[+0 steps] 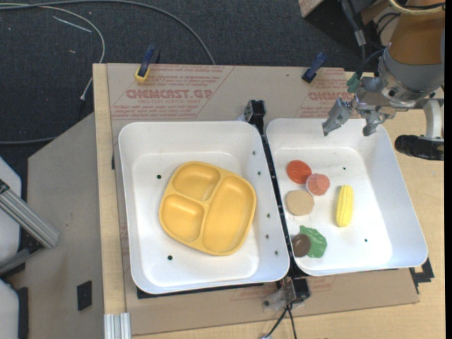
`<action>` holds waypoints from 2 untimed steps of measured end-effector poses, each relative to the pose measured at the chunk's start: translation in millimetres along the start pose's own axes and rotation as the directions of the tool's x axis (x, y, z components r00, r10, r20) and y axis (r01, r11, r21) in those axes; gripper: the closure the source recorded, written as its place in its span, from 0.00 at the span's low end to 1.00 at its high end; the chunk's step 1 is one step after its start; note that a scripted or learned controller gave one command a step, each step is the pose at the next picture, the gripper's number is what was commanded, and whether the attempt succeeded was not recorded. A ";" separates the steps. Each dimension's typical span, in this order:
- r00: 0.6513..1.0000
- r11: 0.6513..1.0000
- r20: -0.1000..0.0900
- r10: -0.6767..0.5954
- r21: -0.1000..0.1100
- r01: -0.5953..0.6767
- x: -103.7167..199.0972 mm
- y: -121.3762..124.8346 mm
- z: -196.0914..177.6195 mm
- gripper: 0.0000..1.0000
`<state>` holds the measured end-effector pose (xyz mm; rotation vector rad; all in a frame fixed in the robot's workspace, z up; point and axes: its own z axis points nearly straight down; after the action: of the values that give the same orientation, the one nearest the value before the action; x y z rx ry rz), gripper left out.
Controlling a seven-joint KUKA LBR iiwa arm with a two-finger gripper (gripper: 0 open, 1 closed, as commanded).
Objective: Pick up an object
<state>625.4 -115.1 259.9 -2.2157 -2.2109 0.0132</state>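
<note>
Hovering over the far rim of the right bin (pixel 395 189), end effector (pixel 355 124) fingers spread apart, nothing between them. Food pieces lie nearer the camera and lower in frame: red disc (pixel 299 170) and pink disc (pixel 318 183) closest, tan disc (pixel 299 203) next, then corn cob (pixel 345 205), long axis running away from camera, roughly in line below the end effector. Green piece (pixel 315 243) and brown piece (pixel 301 244) farthest. Yellow tray (pixel 207 207) sits in left bin (pixel 134 189), well apart

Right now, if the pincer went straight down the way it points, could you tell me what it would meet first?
Probably the bare floor at the back of the right bin; the pincer hangs open above it, short of the red disc. Depth is unclear.
</note>
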 end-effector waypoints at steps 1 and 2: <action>1.000 1.000 0.002 -0.002 -0.013 0.002 0.2 2.0 -7.2 0.00; 1.000 1.000 0.001 -0.002 -0.009 0.002 -1.3 5.7 53.4 0.00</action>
<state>630.4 -116.3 206.4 -2.2183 -2.2178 0.0046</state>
